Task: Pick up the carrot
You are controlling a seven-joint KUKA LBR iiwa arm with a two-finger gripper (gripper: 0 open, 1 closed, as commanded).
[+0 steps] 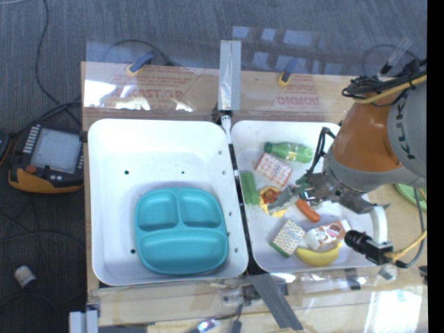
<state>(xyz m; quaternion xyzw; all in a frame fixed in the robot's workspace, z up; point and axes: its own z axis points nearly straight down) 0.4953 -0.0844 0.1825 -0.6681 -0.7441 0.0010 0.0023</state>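
Hand [300,194] low in the right bin [243,159], its grip impossible to read from above, sits just beside the carrot [309,210] lying amid packets near the banana [318,255], so this looks like the approach, needing a clean close on it next.

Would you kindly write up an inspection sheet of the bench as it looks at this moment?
Surface: two white bins side by side; left bin and right bin.
Job's things: carrot lies in the right bin, just under the gripper.
Clutter: teal divided tray in the left bin; green bottle, banana, small cartons in the right bin.
Grippers: gripper low over the carrot; finger state unclear.
Cables: yellow and black cables on the arm; thin cables on the floor.
Surroundings: grey carpet, handheld pendant at left.
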